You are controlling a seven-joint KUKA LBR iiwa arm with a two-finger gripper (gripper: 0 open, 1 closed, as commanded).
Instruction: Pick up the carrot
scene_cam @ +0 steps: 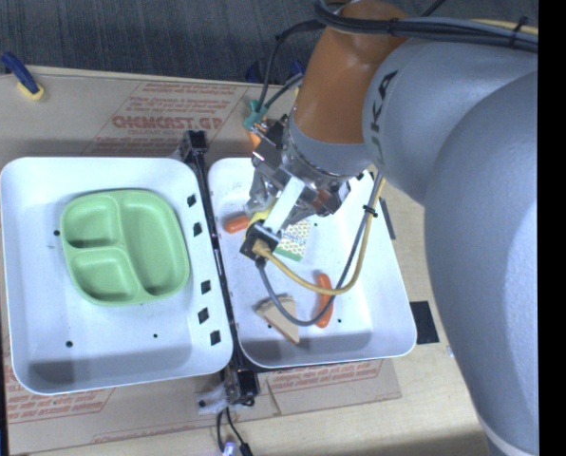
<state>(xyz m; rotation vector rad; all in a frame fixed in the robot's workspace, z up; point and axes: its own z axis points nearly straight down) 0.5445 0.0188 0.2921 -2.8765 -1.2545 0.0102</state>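
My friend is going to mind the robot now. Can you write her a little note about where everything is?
Gripper: low in the right bin, near its left wall; whether it holds anything cannot be seen.
Things: an orange piece, likely the carrot, lies just left of the gripper. Another orange piece and a tan wooden block lie nearer the front. The green divided plate sits in the left bin.
Done: arm reached in.
Left: grasp and lift the carrot.

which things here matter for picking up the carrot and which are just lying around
Belongs to the job:
- carrot, right bin, near its left wall
- gripper, over the right bin
- right bin

Just lying about:
- green divided plate, left bin
- wooden block
- orange piece by the cable
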